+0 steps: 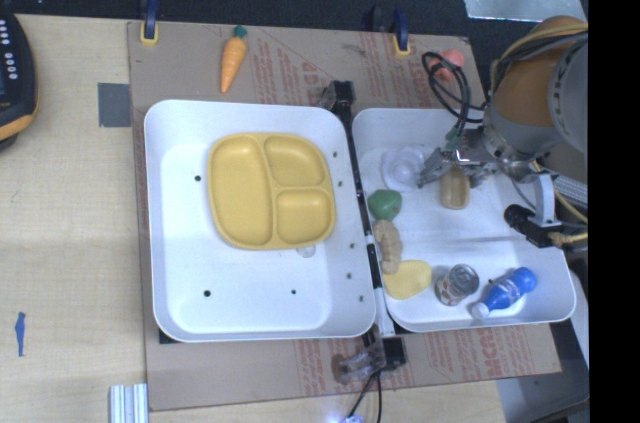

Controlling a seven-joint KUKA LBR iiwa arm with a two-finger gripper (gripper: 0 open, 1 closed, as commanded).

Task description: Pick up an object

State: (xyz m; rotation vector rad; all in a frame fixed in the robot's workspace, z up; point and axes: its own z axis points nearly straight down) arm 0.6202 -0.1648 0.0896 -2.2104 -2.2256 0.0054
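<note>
Nearest the camera, along the near wall of the right bin [560,316], lie three items in a row: a yellow soft-looking lump [408,279] at the left, a small metal can [459,283] seen end-on in the middle, and a clear plastic bottle with a blue label [508,292] at the right. That bottle lies on its side, long axis running from near-left to far-right, white cap toward the near-left.

My pincer [455,169] is over the far half of the right bin. A tan, cork-like cylinder [455,190] sits directly below its metal fingers, long axis running near to far. Contact between the fingers and the cylinder cannot be confirmed, and I cannot tell whether the pincer is open or closed.

Just left of the pincer lies a clear, glassy round item [402,167]. A green rounded object [384,204] rests against the bin's left wall, with a beige knobbly piece [388,245] touching its near side and reaching down to the yellow lump.

The left bin [180,301] holds a yellow three-compartment plate [270,190], smooth and matte. On the desk [60,241], a toy carrot [232,61] lies beyond the left bin, green top pointing far. A black cable [447,81] loops just beyond the right bin.
</note>
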